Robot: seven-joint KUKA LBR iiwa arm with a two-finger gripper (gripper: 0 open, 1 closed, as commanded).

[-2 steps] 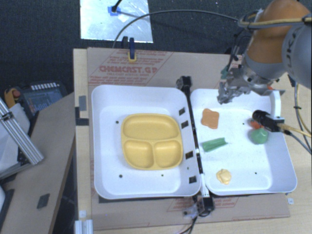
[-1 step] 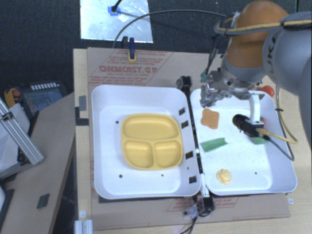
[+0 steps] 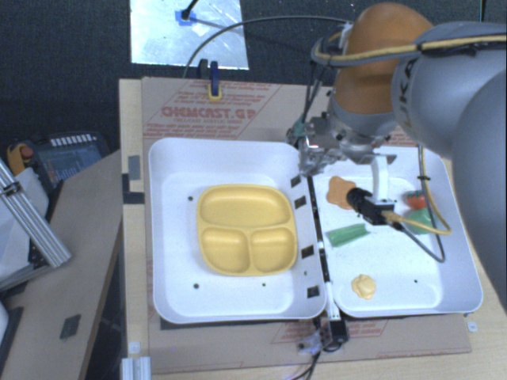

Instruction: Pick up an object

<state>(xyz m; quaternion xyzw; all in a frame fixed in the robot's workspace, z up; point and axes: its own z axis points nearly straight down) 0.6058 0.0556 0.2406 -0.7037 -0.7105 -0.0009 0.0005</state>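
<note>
Nearest the lens, a small pale yellow lump (image 3: 364, 286) lies by the front wall of the right bin (image 3: 455, 291), well apart from everything else in it. Further back in that bin a flat green piece (image 3: 346, 233) rests close to the divider, and just behind it sits an orange piece (image 3: 341, 191), near but not touching as far as can be seen. By the bin's right side an orange-red piece (image 3: 417, 200) lies with something green just in front of it; both are partly covered, and their shapes cannot be made out. The left bin (image 3: 170, 291) holds a divided yellow plate (image 3: 245, 229), lying flat near the middle with one long compartment at the back and two smaller ones in front. The grey arm (image 3: 451, 93) reaches in from the right, its orange band (image 3: 380, 62) above the wrist, and the claw (image 3: 314, 160) hangs low over the back of the right bin, right at the divider between the two bins, behind the orange piece. Whether the claw is wide or narrow cannot be told from this angle, and nothing is seen held in it. Both bins rest on a printed cardboard sheet (image 3: 238, 105) on the tabletop (image 3: 99, 228), with a blue and yellow clamp (image 3: 212, 81) at the sheet's back edge.
</note>
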